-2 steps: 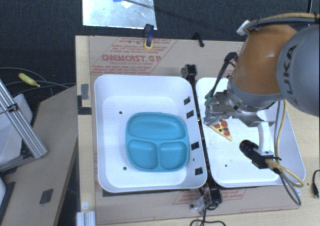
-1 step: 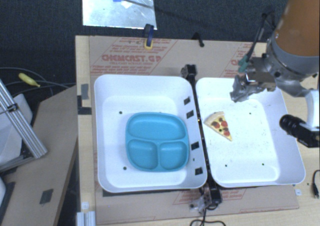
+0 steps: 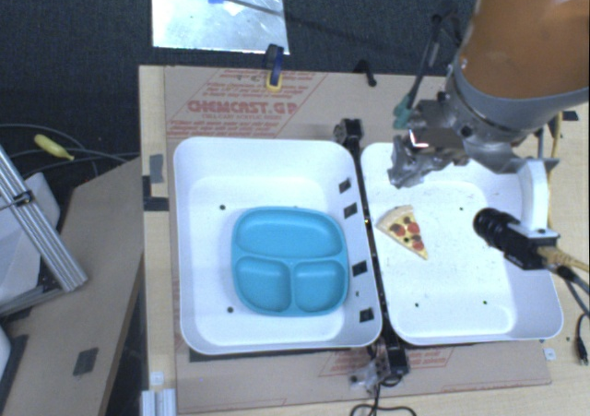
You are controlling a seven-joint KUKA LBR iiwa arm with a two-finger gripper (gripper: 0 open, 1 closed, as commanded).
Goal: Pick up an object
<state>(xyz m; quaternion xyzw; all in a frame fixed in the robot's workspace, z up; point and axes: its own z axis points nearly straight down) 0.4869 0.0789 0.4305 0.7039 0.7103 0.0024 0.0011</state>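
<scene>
A small triangular toy pizza slice [image 3: 406,231] with red toppings lies flat in the left part of the right shallow white bin [image 3: 461,322], close to the wall it shares with the left shallow white bin [image 3: 207,184]. A light blue plastic plate with three compartments [image 3: 289,260] rests in that left bin. The arm's hand [image 3: 407,171] hangs over the far left corner of the right bin, just beyond the pizza slice and apart from it; whether it is open or closed cannot be told.

The grey arm with an orange band [image 3: 525,27] is cut off by the picture's top and right edges. It hides the far right corner of the shallow white right-hand bin [image 3: 461,317]. The grey metal gripper [image 3: 407,171] is blurred.
</scene>
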